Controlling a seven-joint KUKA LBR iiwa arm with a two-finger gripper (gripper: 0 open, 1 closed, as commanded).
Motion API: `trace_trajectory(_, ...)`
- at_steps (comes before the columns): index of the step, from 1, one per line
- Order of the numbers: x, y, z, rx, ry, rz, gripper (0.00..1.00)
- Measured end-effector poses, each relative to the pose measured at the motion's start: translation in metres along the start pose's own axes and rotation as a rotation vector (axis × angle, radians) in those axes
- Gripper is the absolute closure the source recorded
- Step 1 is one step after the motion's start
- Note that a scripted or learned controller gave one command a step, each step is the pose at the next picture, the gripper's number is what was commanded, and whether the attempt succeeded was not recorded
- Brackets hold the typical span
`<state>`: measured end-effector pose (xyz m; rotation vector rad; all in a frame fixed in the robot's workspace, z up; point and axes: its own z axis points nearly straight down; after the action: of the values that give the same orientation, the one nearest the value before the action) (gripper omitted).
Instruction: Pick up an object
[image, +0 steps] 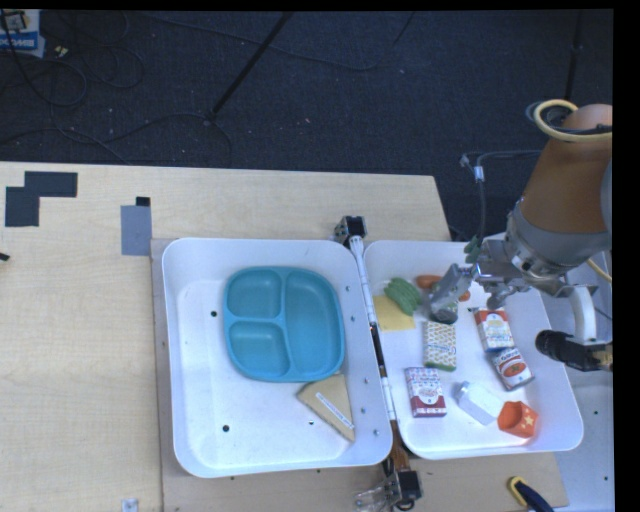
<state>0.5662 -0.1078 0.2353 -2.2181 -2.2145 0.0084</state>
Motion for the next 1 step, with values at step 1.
trace_trajectory(1, -0.0368, 0.0056, 0.0547, 0.003, 0.0, 0.001, 0.0)
